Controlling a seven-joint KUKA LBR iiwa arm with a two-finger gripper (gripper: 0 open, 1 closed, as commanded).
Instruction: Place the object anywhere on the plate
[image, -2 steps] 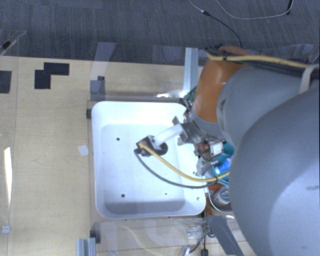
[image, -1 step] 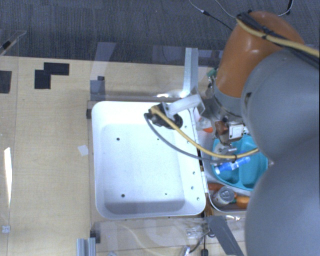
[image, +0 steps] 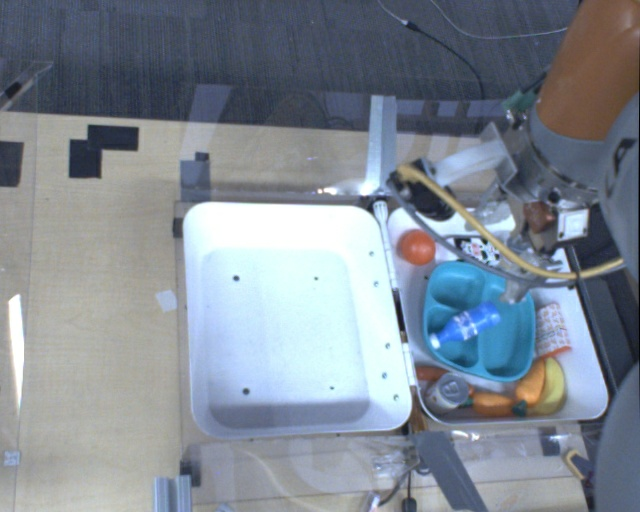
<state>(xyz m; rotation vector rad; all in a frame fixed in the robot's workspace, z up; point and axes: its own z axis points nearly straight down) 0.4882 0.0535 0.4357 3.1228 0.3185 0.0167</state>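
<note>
A blue divided plate (image: 500, 350) lies in the right bin (image: 590, 395). On it rests a small clear plastic bottle (image: 467, 326) with a blue label, lying on its side across the plate's left half. My gripper (image: 518, 288) hangs from the grey wrist at the upper right and reaches down to the plate's upper right rim, just right of the bottle and a little above it. Nothing shows in its grasp.
Around the plate in the right bin are a red ball (image: 416, 247), a banana (image: 551, 385), a carrot (image: 492, 404), a can (image: 449, 392) and a red-and-white packet (image: 553, 330). A yellow hose (image: 470, 228) crosses the bin's far end. The left bin (image: 290, 320) adjoins it.
</note>
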